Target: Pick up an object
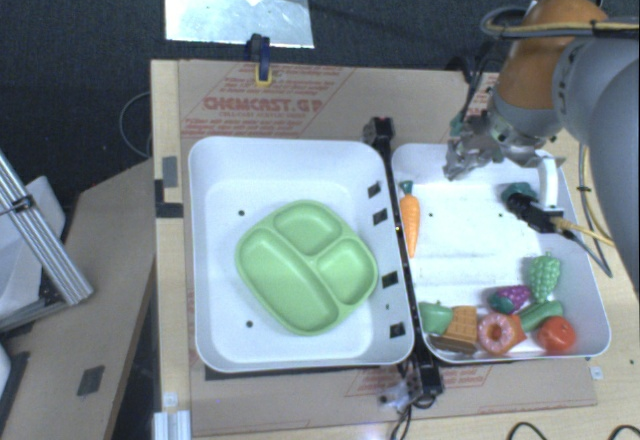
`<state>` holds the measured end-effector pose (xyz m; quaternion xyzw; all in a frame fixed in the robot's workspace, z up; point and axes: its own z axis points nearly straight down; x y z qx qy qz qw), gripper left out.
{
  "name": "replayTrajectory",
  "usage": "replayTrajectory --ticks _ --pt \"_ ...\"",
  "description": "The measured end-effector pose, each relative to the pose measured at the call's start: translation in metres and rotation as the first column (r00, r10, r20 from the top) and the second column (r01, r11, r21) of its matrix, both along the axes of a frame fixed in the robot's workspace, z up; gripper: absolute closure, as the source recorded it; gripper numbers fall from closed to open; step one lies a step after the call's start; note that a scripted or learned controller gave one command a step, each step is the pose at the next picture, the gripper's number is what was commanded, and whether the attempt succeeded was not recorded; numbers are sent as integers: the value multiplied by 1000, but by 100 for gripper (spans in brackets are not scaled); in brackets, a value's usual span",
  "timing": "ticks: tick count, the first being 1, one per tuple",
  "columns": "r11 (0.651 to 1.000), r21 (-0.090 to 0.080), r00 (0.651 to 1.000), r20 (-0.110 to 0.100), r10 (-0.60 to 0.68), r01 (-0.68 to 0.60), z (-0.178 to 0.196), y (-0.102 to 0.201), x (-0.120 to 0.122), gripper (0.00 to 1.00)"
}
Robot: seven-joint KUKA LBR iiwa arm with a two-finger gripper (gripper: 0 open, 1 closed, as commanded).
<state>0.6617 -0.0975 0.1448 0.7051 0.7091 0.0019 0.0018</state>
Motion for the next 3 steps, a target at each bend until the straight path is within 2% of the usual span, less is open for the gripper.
replayTrajectory --ticks 1,2,3 --pt "1000 -1 1000 4 1 -1 60 -7 9 100" --pt "1000 0 1000 -1 1 -1 81 -6 10 100" --pt "1000 1 1000 -5 3 -3 87 28 -30 100"
